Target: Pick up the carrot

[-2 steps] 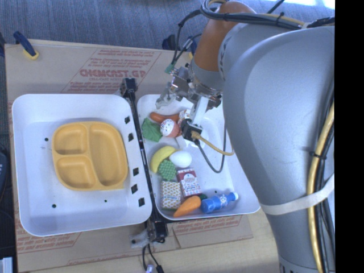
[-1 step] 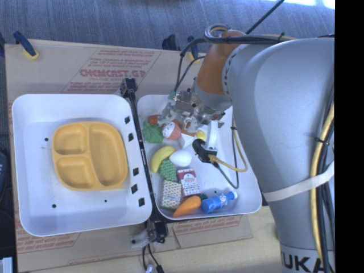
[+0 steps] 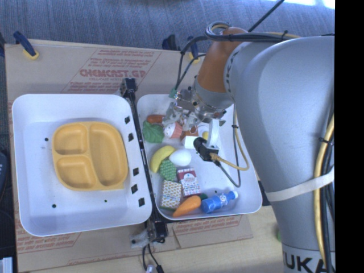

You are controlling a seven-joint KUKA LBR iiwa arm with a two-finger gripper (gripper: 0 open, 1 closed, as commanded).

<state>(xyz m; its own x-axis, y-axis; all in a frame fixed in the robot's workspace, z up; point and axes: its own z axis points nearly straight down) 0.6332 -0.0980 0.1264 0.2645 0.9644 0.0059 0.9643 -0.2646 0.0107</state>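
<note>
The carrot [image 3: 187, 205] is orange and lies at the near edge of the right bin [image 3: 244, 169], between a patterned box [image 3: 170, 194] and a blue bottle [image 3: 219, 202]. My gripper [image 3: 181, 120] hangs low over the far part of that bin, well away from the carrot. It sits just above a red and white item [image 3: 173, 131]. The wrist and cables hide its tips.
Also in the right bin are a green leafy piece [image 3: 152, 132], a brown item [image 3: 154, 119], a banana [image 3: 161, 157], a white egg [image 3: 181, 158], a green block [image 3: 168, 170] and a red box [image 3: 189, 182]. A yellow divided plate [image 3: 90, 154] lies in the left bin [image 3: 28, 209].
</note>
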